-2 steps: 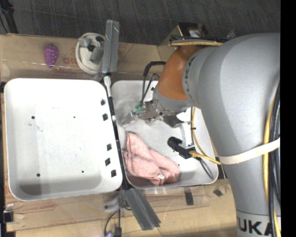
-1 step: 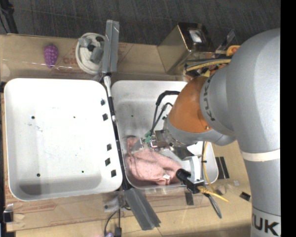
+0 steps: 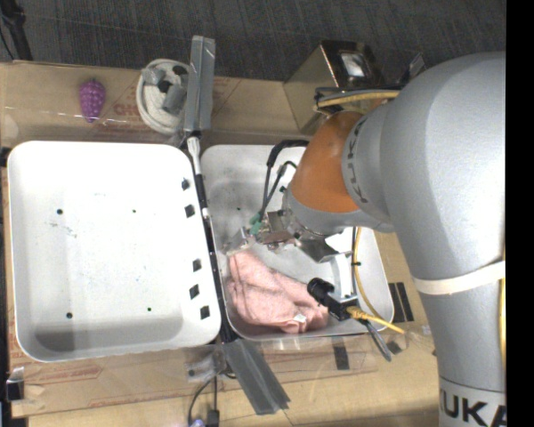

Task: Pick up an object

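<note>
Cardboard-topped bench on dark floor, two white bins; jaws' state indiscernible.

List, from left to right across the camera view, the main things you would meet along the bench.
Purple object → left white bin → roll of white tape → pink cloth in the right bin → orange band → grey arm.
</note>
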Controlling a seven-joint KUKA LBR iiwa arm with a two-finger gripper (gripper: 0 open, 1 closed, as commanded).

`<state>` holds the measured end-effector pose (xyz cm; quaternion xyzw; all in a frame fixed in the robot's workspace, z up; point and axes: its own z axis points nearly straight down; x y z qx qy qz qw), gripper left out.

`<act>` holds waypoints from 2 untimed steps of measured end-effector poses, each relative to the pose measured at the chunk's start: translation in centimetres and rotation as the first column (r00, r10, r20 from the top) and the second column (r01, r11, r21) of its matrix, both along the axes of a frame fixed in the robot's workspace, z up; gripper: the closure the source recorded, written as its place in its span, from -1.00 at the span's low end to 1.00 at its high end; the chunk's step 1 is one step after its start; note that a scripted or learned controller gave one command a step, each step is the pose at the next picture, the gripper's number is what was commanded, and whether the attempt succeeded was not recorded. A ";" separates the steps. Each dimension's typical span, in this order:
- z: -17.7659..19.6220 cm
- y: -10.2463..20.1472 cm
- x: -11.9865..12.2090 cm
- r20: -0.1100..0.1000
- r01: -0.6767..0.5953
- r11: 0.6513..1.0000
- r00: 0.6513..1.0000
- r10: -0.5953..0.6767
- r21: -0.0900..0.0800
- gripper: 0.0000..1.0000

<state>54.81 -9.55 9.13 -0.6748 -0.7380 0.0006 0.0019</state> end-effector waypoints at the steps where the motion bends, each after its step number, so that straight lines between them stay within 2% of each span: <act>1: 0.0 -1.4 -4.7 -0.001 -0.010 1.000 1.000 0.010 0.000 -1.00; 2: 0.0 -1.7 1.2 -0.001 0.081 0.997 0.997 -0.081 -0.001 -1.00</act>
